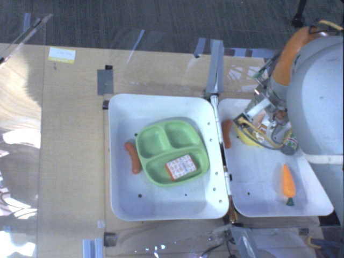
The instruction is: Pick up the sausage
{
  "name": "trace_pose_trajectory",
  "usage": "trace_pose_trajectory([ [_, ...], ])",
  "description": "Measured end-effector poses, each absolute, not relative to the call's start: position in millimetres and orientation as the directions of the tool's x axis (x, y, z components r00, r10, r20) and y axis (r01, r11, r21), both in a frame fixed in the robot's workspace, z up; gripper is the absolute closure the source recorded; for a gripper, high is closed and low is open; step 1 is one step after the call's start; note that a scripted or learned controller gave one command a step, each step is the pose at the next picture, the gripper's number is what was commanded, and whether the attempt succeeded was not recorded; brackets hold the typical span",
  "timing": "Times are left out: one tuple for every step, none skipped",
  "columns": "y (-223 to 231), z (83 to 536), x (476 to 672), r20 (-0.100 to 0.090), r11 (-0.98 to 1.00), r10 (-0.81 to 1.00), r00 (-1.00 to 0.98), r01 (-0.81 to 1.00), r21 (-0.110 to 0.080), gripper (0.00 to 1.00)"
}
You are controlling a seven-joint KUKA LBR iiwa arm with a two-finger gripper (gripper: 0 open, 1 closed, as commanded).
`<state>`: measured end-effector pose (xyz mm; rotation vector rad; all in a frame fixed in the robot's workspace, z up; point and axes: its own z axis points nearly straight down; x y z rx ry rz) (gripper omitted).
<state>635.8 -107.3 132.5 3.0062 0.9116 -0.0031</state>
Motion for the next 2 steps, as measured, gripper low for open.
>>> trace_pose_trajectory([
  [-86.9,87.7,579.2,0.005,-0.692,0.722,0.692,0.722,0.006,0.0],
  [-92.8,90.0,561.3,-0.003,-0.329,0.944,0.329,0.944,0.02,0.0],
])
